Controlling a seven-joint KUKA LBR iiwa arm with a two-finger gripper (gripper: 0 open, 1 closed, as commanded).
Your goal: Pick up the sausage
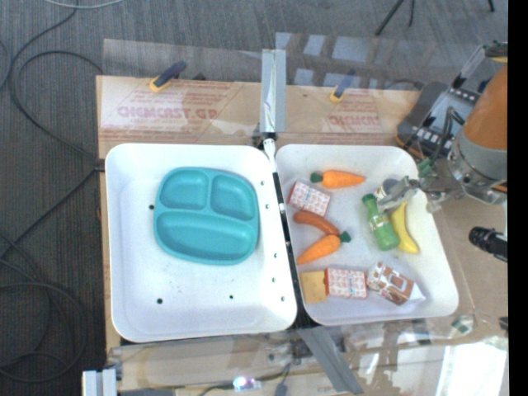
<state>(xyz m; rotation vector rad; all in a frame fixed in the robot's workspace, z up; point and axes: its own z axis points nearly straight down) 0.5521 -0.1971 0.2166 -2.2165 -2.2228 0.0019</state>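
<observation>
One sausage (316, 220) lies well apart from the claw (394, 190), across the right bin (437, 299) toward its left wall.

Two bins share the bench; the sausage, reddish-brown, rests in the right one near the divider, between a pink-and-white wafer block (308, 197) above it and a toy carrot (320, 248) below it, close to or touching both. Its long axis runs at a slant, from upper left down to lower right. The claw sits near the bin's right edge, over a green bottle (380, 223) and beside a banana (404, 228), so the sausage lies to its left and slightly lower in the view. Whether the fingers are parted or closed cannot be told: they blur into grey metal. The arm (487, 139) is cut off at the right edge. A teal divided plate (206, 215) occupies the left bin (132, 304).
</observation>
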